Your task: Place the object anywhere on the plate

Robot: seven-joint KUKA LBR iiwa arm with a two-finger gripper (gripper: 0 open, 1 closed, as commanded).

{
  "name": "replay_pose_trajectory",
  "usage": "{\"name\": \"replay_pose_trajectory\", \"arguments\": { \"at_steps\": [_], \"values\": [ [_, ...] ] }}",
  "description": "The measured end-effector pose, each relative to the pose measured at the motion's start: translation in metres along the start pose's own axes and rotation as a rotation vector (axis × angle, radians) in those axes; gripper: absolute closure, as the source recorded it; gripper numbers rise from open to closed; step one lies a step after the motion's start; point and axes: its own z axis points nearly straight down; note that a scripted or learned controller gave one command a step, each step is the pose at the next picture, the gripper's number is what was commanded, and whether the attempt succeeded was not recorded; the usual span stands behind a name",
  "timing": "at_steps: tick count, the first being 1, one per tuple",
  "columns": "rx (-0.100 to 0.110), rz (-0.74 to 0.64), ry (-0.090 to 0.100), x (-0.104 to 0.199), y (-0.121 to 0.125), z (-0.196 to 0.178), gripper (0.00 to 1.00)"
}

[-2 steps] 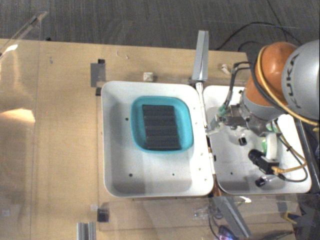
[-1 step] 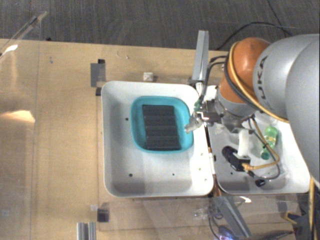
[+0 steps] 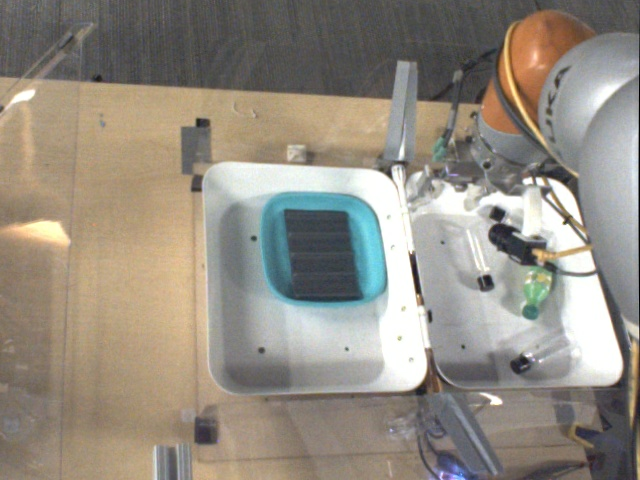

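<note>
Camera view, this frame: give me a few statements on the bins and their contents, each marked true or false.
1. The teal plate sits in the left bin. True.
2. A dark ridged block lies on the plate. True.
3. The green bottle lies on the plate. False: it lies in the right bin.
4. The arm hangs over the left bin. False: it is over the right bin's far right corner.
5. A clear tube with a dark cap lies near the right bin's front edge. True.
</note>
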Motion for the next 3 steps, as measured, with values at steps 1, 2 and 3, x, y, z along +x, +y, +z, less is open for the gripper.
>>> {"name": "replay_pose_trajectory", "arguments": {
  "at_steps": [1,2,3],
  "values": [
    [-0.001,0.062,0.001,0.022,-0.07,-0.001,0.0],
    [-0.003,0.122,0.002,0.064,-0.079,-0.055,0.0],
    [0.0,0.194,0.0,0.035,-0.031,-0.049,0.0]
  ]
}}
